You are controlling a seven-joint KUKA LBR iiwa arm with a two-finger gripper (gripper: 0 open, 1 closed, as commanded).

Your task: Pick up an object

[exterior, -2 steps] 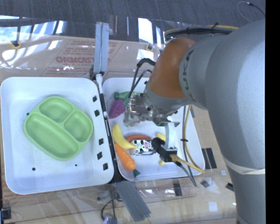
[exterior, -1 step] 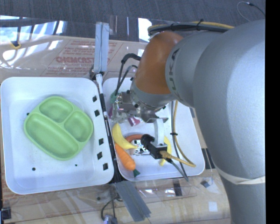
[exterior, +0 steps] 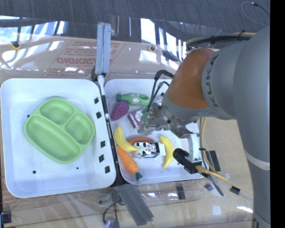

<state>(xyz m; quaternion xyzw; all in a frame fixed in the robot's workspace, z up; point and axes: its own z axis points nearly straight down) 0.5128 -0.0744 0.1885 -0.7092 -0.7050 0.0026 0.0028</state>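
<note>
The right bin holds a green bottle, a purple bunch of grapes, a red and white packet, two yellow bananas, an orange carrot, a black-and-white carton and a reddish sausage-like piece. My gripper hangs low over the middle of this bin, just right of the packet and above the carton. The wrist hides its fingertips.
The left bin carries a green divided plate. A black-tabbed divider separates the two bins. The big grey and orange arm covers the right bin's right half. Cardboard lies behind the bins.
</note>
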